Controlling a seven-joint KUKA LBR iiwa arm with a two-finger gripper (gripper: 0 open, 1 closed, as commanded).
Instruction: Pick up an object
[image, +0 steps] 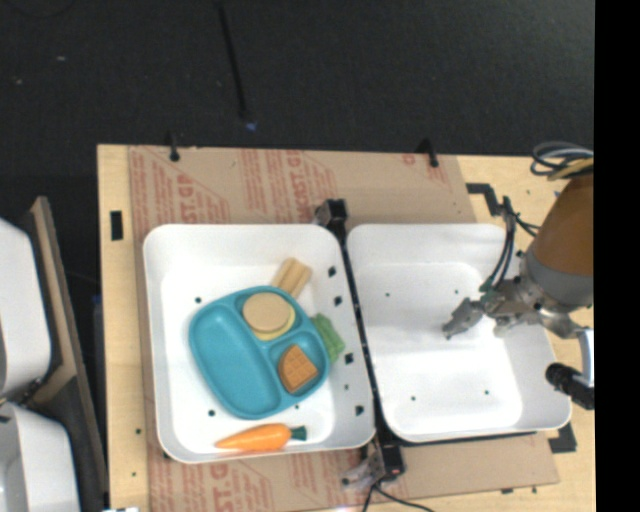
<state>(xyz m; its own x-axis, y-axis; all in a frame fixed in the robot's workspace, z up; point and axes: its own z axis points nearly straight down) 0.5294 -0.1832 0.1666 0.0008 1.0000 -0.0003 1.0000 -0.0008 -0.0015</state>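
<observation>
The left bin (170, 300) holds a blue divided tray (235, 365) bearing a round tan cookie (268, 313) and a brown waffle-like square (298, 368). A tan wooden block (292, 275) lies at the tray's upper edge, and a green piece (330, 338) sits by its right side. An orange carrot (255, 437) rests along the bin's front wall. My gripper (462, 320) hangs over the middle of the right bin (420, 400), pointing left, with nothing visible between its fingers.
The grey arm with its orange band (565, 235) enters from the right over the right bin's far corner. A black divider (350, 300) runs between the two bins. Cardboard (250, 185) underlies both bins on the bench.
</observation>
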